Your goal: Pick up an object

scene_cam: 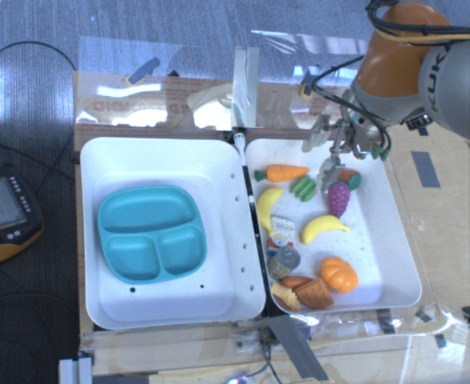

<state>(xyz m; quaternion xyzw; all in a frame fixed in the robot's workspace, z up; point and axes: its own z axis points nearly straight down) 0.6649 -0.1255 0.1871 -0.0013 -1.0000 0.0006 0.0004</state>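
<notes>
Claw point(332, 169) hovers over purple grapes point(338, 198) (right bin point(395, 238)).

Teal sectioned tray point(150, 232) in white left bin point(139, 154); orange carrot point(285, 173), purple grapes point(338, 198), yellow banana point(324, 228).

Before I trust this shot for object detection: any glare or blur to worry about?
Camera view: strong glare on the clear sheet behind the bins; the gripper looks a bit soft; the toys in the right bin and the blue tray are evenly lit and sharp.
</notes>
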